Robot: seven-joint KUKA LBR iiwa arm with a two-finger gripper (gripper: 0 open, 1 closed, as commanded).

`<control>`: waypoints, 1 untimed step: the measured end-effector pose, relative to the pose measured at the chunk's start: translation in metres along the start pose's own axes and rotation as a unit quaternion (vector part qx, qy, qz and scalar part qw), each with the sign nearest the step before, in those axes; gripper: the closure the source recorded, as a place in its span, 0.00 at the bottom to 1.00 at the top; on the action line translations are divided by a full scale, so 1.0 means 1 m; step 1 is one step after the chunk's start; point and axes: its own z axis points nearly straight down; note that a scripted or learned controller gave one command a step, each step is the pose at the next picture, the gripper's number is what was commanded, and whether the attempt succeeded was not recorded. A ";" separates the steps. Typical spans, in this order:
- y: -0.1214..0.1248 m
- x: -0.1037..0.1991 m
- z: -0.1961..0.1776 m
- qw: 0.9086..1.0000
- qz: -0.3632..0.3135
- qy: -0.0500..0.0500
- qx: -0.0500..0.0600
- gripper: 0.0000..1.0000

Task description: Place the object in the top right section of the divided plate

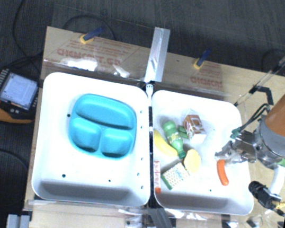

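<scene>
Pick-up stage: the gripper hangs over the right bin, jaws' spread impossible to tell, just above the orange carrot, which must be pinched and carried left to the blue divided plate.

Red lettering printed on clear sheet at far side of bench, behind both bins, one block left and one block right of upright metal strip; appears reversed or upside down, too blurred to read. Small carton in right bin: printed face, wording illegible. Flat packet at near side of right bin: green and white print, unreadable. Handheld device on floor at left: lit screen, content too small to make out.
</scene>
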 end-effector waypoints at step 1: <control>0.000 0.000 0.000 1.000 0.000 0.000 0.000 0.00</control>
